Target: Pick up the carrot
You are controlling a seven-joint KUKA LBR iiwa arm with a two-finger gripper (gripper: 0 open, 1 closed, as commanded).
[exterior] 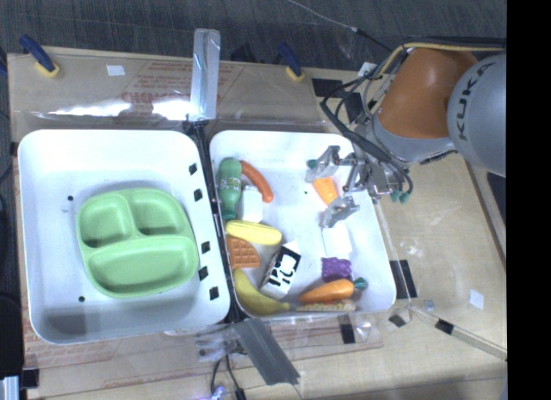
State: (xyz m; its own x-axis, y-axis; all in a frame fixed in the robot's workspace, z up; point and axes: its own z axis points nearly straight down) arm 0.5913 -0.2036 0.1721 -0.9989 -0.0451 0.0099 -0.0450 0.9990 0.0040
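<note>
Arm (448, 106): grey with an orange band, reaching in from the right, wrist above the right bin's upper right part.
Hand (331, 189): low in the right bin, one finger near the upper right, the other below it; spread apart, straddling an orange piece.
Orange piece (325, 190): small, between the two fingers; whether touched or gripped cannot be told.
Carrot (329, 291): lying flat along the right bin's near wall, green top pointing right, well apart from the hand.
Purple item (337, 267): just above the carrot, near its leafy end.
Right bin (379, 243): white, shallow, crowded along its left and near sides.
Green vegetable (229, 185): at the bin's upper left, lying against the left wall.
Sausage (257, 181): orange-red, slanted, just beside the green vegetable.
Corn (253, 233): yellow, below the green vegetable.
Waffle (243, 255): brown, gridded, touching the corn's underside.
Banana (253, 298): curved along the near left corner.
Tagged block (281, 270): black-and-white pattern, between banana and carrot.
Left bin (43, 218): white, beside the right one.
Tray (136, 239): green, three compartments, in the left bin's middle.
Surface (448, 243): tan, bearing both bins.
</note>
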